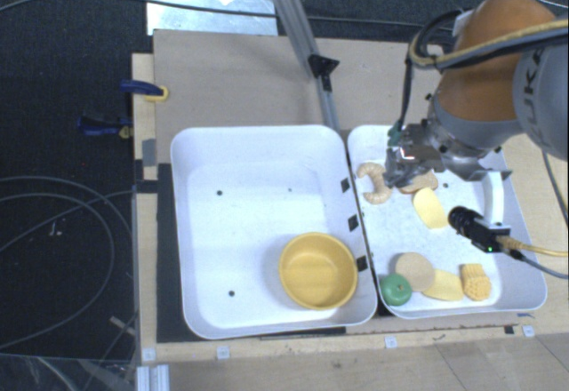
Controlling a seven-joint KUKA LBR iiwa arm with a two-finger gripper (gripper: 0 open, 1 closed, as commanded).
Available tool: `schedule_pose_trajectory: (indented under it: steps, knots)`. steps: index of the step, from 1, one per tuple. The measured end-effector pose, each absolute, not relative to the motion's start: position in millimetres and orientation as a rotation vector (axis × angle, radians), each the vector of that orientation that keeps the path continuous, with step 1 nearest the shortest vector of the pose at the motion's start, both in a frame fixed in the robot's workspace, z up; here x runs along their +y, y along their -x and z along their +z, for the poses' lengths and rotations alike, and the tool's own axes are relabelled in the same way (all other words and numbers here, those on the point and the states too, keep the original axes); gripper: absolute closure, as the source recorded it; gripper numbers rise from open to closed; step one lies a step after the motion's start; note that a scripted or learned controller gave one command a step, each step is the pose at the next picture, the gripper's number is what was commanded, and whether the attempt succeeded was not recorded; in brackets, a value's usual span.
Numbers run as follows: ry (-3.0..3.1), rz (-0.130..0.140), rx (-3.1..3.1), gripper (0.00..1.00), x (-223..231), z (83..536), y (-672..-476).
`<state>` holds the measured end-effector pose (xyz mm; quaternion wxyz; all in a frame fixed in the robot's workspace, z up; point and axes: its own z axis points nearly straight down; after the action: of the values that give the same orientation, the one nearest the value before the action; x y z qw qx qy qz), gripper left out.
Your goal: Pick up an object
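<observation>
My gripper [404, 169] hangs low over the back left part of the right bin [524, 291]. Just to its left lies a beige curved pastry piece [373, 183], and a tan piece [420, 184] peeks out from under it. A pale yellow block [430, 208] lies just in front of the gripper. Along the bin's front edge sit a green ball [396, 290], a tan round disc [414, 270], a yellow wedge [444, 289] and an orange waffle-like piece [476, 281]. The arm's body hides the bin's back right part.
The left bin [222, 158] holds a yellow bowl [317, 270] at its front right. A grey slanted pole [298, 20] crosses the bench behind the bins. A black cable plug [471, 227] hangs from the arm over the right bin.
</observation>
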<state>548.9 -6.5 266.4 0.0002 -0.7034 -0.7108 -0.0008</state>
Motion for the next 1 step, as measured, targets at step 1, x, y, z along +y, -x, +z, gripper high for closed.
schedule_pose_trajectory:
  steps: [1]
  knots:
    - [2.212, -0.004, -2.233, 1.0, 36.7, 266.9, -566.3]
